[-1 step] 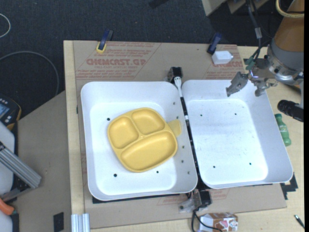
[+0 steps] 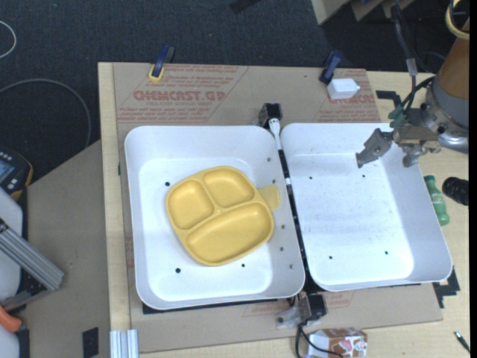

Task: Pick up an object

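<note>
My gripper (image 2: 389, 150) hung over the upper right part of the right bin (image 2: 358, 263), near its far rim, with my arm coming in from the right side of the camera view. My two fingers stood apart, one dark finger (image 2: 370, 150) angled down to the left and the other nearer my wrist, and there was nothing between them; I had hold of no object.

The yellow divided plate (image 2: 220, 215) lay in the left bin (image 2: 141, 170), roughly in the middle of its floor, flat and face up (three compartments, two small ones toward the far side and one large one toward the near side). A small yellow tab on it pointed toward the wall between the two bins. It was well apart from my gripper, with that dividing wall between us.

Both bins sat side by side on a brown board (image 2: 223, 88) with red lettering. A green marker (image 2: 437, 198) lay just outside the right bin's right rim, below my wrist.
</note>
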Tool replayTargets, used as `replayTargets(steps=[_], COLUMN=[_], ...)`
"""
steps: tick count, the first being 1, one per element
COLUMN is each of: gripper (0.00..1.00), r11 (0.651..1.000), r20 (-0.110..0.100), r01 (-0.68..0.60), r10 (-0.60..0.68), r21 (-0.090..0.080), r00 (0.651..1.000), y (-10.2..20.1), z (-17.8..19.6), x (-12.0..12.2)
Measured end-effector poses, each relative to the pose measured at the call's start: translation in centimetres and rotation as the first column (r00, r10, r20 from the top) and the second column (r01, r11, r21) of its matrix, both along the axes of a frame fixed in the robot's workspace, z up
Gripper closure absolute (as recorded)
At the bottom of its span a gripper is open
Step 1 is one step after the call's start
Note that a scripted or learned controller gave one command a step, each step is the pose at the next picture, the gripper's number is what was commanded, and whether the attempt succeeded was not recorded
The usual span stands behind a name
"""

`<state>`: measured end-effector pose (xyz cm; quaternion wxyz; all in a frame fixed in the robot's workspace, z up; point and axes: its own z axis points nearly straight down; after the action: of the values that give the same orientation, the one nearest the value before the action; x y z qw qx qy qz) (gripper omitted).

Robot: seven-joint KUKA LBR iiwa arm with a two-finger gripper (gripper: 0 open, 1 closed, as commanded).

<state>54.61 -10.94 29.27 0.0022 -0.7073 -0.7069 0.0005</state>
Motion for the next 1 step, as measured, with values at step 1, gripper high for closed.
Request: replayTargets(steps=[1], gripper=[0.0], r11=[1.0], r20=[0.007], r01=[-0.007], r10=[0.007], r21=[-0.002], r00=[1.0], y=[9.23], z=[6.88], x=[-4.36])
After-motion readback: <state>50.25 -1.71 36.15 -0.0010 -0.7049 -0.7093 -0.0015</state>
